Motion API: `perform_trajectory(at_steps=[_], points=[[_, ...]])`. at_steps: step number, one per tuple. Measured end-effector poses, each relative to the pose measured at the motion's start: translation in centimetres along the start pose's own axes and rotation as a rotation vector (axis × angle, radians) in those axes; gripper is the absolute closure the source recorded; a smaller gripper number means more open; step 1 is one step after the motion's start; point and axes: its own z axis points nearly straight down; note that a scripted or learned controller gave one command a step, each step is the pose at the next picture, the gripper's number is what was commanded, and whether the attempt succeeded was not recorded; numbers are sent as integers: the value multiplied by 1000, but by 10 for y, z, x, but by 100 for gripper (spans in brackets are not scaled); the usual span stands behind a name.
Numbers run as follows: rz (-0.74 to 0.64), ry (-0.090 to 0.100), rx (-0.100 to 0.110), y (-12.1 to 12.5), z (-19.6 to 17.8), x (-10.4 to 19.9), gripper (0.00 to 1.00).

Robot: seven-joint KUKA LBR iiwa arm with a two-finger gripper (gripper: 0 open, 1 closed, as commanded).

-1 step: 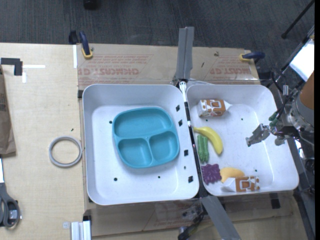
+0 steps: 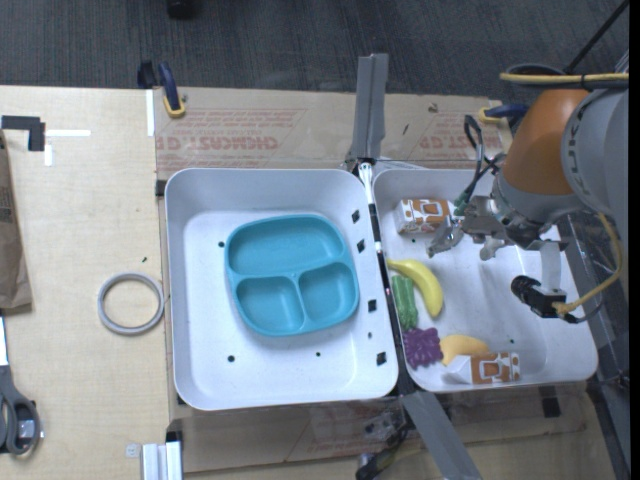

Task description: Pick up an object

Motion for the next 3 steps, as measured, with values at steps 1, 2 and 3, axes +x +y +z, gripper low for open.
perform_trajectory(at_steps=[1,2,3], points=[[-75,0,-1,-51,18,25,0],[-203,-1,-2,-48,-82,29,0],[-115,0,0,-87,-82,62,0]])
